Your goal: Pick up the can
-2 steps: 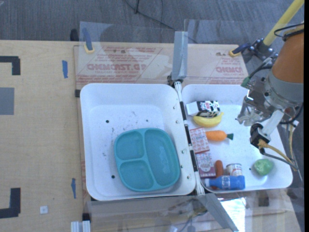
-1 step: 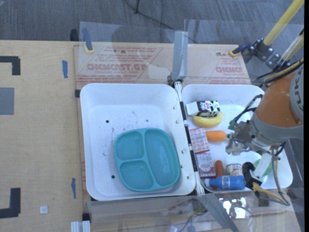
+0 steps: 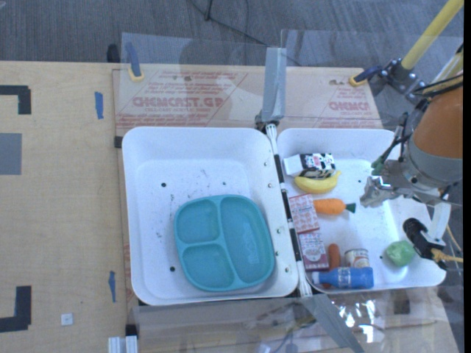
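White right bin holds your can near its front edge, just behind the blue bottle. Your gripper hovers above mid-bin; its state I cannot tell. Approach step: next, move toward the front edge and descend.

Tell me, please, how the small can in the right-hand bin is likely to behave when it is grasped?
The small round metal can with a reddish label stands upright, so it probably feels rigid and should not roll unless knocked over. Its smooth wall may be slippery. The blue plastic bottle and the orange sausage-shaped piece lie close by, so a grasp may nudge them.
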`<state>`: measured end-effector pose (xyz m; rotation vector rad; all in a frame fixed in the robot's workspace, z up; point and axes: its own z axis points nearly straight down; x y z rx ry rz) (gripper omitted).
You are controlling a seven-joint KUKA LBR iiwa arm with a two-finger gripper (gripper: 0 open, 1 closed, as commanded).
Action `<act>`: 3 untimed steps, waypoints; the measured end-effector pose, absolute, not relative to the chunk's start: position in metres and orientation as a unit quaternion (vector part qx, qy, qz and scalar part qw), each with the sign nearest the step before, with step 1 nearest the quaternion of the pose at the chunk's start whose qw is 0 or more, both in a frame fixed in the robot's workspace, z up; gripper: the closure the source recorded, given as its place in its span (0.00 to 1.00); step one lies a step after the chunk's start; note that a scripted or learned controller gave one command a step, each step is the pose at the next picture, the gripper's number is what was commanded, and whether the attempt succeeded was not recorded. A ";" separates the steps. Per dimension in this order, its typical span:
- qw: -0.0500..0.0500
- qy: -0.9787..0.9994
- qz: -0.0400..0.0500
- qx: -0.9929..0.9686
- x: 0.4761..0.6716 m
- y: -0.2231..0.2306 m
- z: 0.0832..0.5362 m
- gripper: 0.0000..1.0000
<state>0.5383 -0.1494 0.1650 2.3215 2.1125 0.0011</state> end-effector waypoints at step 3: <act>-0.007 0.645 0.002 0.764 0.670 -0.205 0.087 0.00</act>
